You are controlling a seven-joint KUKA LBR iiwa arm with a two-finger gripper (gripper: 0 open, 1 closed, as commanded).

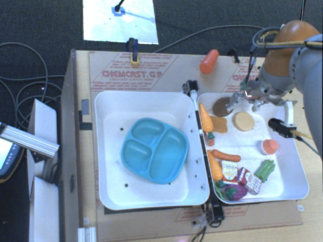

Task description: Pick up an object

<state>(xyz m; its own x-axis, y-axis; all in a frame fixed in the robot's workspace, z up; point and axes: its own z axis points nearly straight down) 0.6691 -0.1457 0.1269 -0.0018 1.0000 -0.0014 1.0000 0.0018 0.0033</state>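
Gripper (246, 98) hung over far edge of right bin (298, 175), above brown disc (221, 106) and tan round piece (244, 121). Finger spread: cannot tell; nothing visibly held. Carrot (204, 118) lay against bin divider, sausage (225, 155) mid-bin, green vegetable (265, 168) nearer front. Blue divided plate (154, 149) sat in left bin (108, 135). Orange cylinder (208, 61) lay on cardboard beyond bins.
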